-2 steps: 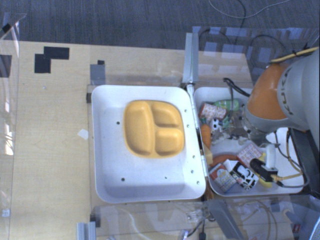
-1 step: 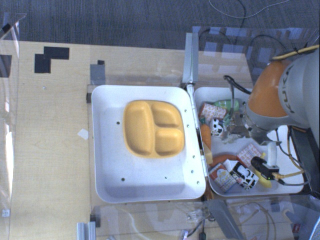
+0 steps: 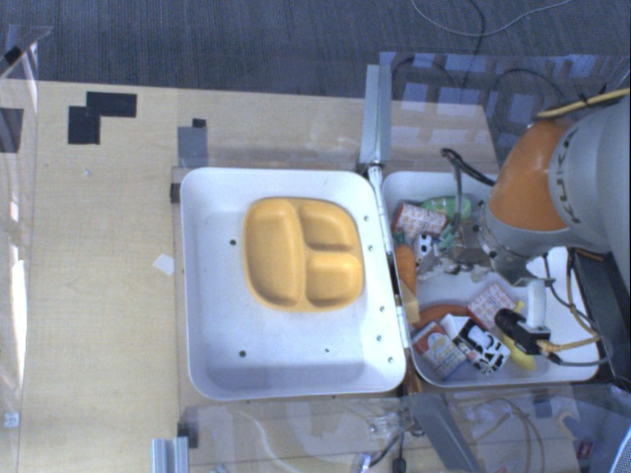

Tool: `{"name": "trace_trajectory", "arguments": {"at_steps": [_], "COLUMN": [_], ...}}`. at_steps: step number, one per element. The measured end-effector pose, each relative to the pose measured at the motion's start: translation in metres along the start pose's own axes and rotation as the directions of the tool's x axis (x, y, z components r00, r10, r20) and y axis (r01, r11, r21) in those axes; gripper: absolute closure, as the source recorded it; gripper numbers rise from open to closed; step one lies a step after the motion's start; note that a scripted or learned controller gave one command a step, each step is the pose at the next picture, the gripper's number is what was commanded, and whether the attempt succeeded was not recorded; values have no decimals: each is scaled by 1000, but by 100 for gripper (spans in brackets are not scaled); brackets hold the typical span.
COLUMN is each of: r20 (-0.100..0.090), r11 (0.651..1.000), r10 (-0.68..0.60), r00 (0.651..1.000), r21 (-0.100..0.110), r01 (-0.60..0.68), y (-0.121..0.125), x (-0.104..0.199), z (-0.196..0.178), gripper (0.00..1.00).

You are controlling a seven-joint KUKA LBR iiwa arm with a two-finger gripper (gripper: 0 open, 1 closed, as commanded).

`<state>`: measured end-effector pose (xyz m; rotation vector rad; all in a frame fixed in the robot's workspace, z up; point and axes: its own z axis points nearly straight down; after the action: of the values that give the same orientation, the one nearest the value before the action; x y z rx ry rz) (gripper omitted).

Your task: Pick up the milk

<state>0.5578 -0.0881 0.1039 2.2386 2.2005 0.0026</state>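
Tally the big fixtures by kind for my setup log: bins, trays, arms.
White bins: 2, left and right
Yellow tray: 1, in the left bin
Arm: 1, over the right bin
Total: 4

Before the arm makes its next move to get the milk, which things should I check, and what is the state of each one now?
1. Arm position: the arm is over the right bin. Ok.
2. Gripper near the items: the gripper sits low among the clutter. Ok.
3. Milk found: a black-and-white patterned carton lies near the front of the right bin, but whether it is the milk, cannot tell.
4. Milk held: nothing is seen in the gripper. Cannot tell.
5. Left bin: the left bin holds a yellow divided tray, away from the work. Ok.
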Motion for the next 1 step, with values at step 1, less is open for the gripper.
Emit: {"name": "trace_trajectory", "arguments": {"at_steps": [1], "r20": [0], "r11": [985], "r10": [172], "r00": [985], "r21": [1], "r01": [-172], "y": [-11], "x": [-22], "z": [-45], "gripper": [0]}}
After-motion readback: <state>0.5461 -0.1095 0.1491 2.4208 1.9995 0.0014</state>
